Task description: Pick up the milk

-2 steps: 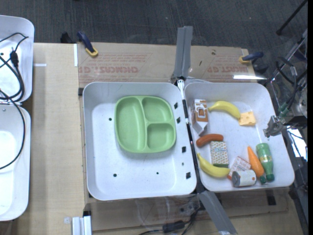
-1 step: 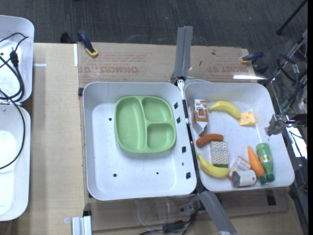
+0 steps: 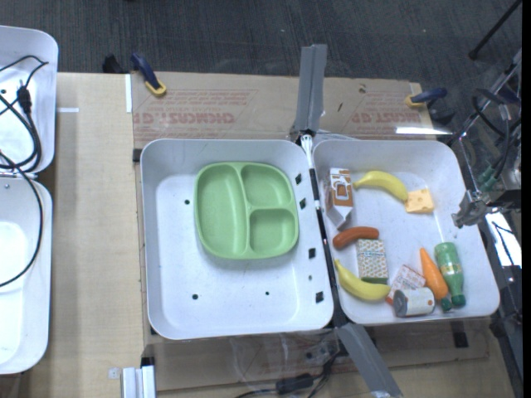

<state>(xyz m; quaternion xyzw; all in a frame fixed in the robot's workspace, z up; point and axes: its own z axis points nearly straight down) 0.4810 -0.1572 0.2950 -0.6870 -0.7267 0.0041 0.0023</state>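
The milk (image 3: 339,196) is a small white carton with a brown-orange panel. It lies tilted at the left side of the right bin (image 3: 475,259), close to the wall between the bins. My gripper (image 3: 463,215) hangs at the right rim of that bin, well to the right of the carton and apart from it. Nothing shows in its grasp. The arm behind it, at the view's right edge, is tangled with cables and partly cut off.
Around the milk lie a banana (image 3: 383,184), a cheese wedge (image 3: 420,201), a sausage (image 3: 355,237), a small box (image 3: 372,260), a second banana (image 3: 358,283), a carrot (image 3: 431,273), a green bottle (image 3: 449,274) and a can (image 3: 413,303). The left bin (image 3: 166,247) holds a green divided plate (image 3: 246,211).
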